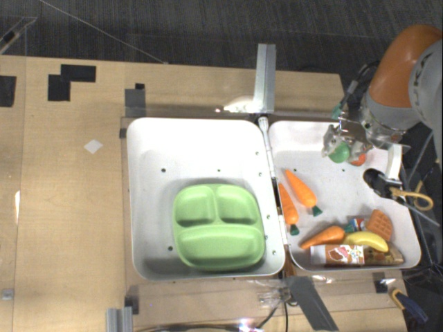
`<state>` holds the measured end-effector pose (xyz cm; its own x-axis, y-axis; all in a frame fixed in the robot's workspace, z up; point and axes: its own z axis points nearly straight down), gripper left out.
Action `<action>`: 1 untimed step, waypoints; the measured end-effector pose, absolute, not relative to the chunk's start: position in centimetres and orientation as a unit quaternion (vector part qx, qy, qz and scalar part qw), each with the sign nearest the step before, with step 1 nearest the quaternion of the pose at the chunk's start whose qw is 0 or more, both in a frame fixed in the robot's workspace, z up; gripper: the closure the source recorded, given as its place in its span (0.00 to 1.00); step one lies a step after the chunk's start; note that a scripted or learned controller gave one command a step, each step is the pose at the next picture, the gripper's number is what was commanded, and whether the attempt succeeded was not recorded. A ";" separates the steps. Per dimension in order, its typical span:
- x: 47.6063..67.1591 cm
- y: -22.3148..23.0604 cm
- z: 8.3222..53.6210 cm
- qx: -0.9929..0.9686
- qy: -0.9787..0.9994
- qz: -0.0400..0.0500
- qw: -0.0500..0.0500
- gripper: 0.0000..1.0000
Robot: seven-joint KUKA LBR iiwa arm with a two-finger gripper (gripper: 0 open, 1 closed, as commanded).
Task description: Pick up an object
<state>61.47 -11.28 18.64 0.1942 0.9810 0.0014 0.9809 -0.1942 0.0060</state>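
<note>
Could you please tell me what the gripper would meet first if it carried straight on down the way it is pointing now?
The gripper points down into the right bin, with a small green and red object right at its tip, so it would probably meet that first. Whether that object is already gripped, or how far above the bin floor it is, is unclear.

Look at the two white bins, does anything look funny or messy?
Mostly tidy. The green three-part plastic plate lies alone in the left white bin. In the right white bin, one orange toy carrot rests against the dividing wall, and the remaining toy food is bunched in the near corner.
</note>
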 end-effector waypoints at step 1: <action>54.1 -10.6 19.9 0.743 0.669 0.002 0.001 1.00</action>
